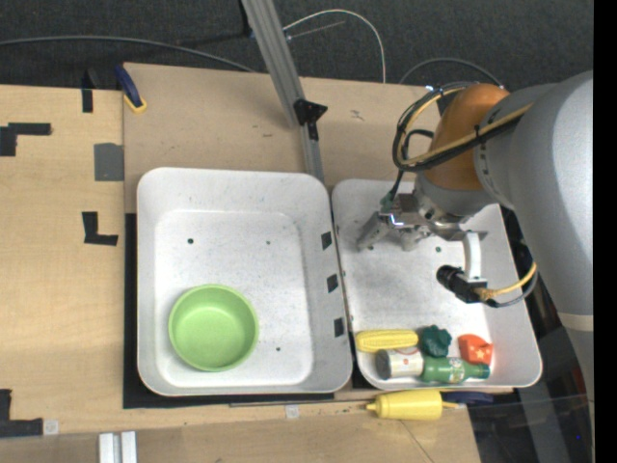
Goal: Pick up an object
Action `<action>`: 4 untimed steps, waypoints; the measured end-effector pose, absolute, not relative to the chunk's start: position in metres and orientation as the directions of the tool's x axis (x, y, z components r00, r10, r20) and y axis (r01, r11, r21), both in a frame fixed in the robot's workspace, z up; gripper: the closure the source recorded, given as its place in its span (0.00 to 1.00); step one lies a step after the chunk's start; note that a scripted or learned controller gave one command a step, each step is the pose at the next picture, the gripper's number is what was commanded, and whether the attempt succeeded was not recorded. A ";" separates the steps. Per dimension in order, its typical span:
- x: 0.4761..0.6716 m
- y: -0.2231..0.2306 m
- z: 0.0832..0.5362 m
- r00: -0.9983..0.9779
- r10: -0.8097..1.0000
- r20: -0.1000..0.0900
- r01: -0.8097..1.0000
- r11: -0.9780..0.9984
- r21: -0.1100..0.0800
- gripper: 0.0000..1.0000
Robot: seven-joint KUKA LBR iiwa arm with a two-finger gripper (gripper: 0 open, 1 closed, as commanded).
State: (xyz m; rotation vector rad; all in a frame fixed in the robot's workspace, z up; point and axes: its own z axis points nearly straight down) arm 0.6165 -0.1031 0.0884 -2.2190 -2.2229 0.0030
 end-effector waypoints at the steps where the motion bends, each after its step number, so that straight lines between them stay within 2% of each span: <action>1: 0.617 -0.102 0.098 -0.003 1.000 0.000 1.000 0.003 -0.002 1.00; 2: 0.613 -0.098 0.142 -0.002 1.000 0.000 1.000 0.002 0.002 1.00; 4: 0.616 -0.091 0.266 -0.002 1.000 -0.001 1.000 0.002 0.006 1.00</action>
